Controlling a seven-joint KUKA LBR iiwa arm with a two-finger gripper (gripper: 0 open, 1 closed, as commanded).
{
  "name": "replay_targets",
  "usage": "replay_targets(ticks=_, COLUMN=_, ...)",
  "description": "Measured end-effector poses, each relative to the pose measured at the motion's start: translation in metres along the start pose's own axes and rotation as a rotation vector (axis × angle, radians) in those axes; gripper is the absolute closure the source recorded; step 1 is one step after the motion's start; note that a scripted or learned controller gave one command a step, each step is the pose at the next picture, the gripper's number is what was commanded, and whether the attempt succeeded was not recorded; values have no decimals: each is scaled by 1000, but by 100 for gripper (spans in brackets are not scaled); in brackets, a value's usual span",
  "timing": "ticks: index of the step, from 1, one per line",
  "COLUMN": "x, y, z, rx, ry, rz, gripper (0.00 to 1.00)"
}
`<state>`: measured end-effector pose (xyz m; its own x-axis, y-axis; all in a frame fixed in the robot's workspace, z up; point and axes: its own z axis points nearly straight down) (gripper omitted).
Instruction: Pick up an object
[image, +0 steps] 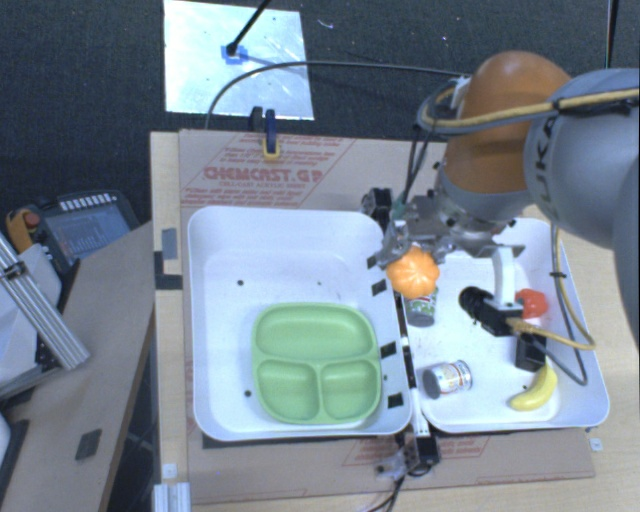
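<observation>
The end effector (413, 262) pinches an orange fruit (413, 272) between its fingers, above the divider between the two bins. The left bin (230, 250) contains a green divided plate (317, 361). The right bin (580, 400) contains a can (447, 378) and a banana (534, 390).

We see a thick grey arm (590, 160) with smooth rounded casing and a broad, glossy orange band (505, 95) forming a dome above the wrist. Dark lettering, only partly readable, runs along the grey shell beside the orange. A yellow cable and a darker one loop over the orange dome and trail past the grey link. Below the wrist we make out a cluster of metallic grey and black parts, the gripper (412, 255) assembly.
</observation>
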<state>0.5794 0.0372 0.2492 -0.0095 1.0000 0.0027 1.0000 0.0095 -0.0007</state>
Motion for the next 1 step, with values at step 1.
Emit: replay_targets(ticks=1, x=52, y=-25, z=17, rx=2, ry=0, rz=0, gripper=100)
